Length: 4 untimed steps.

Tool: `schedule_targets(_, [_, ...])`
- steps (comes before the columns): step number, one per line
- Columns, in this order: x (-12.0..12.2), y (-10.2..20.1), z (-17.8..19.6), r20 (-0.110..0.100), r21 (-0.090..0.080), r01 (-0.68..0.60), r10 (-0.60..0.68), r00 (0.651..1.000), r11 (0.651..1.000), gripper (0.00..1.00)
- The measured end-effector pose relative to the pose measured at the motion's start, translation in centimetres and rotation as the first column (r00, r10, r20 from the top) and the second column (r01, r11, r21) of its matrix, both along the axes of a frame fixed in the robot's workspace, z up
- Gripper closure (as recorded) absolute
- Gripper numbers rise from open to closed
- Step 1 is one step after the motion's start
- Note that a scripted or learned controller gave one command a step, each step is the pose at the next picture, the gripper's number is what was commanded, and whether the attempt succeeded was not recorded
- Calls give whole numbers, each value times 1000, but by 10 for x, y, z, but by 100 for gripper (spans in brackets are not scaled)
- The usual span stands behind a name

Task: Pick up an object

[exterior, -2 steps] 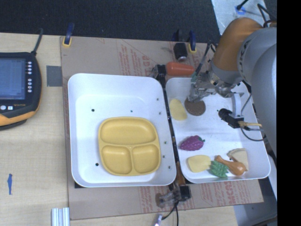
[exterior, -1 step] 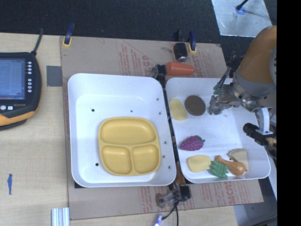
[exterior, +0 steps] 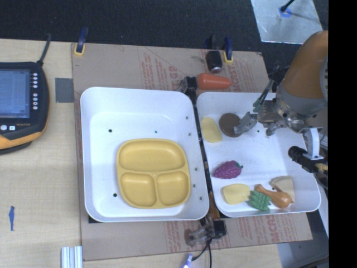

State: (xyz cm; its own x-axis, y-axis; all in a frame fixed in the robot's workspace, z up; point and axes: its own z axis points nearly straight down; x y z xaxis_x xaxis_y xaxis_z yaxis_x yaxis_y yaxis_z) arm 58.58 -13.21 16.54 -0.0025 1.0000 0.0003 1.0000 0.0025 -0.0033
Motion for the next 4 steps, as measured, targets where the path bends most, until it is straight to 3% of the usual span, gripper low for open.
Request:
schedule_targets(1, [43,36,-72,5,-2,-4,4,1000,1000,0])
schedule_targets(2, [72,33,-72,4,0,-3,3,1000,1000,0])
schedule_targets(4, [72,27,-72,5,-1,-1,1,1000,1000,0])
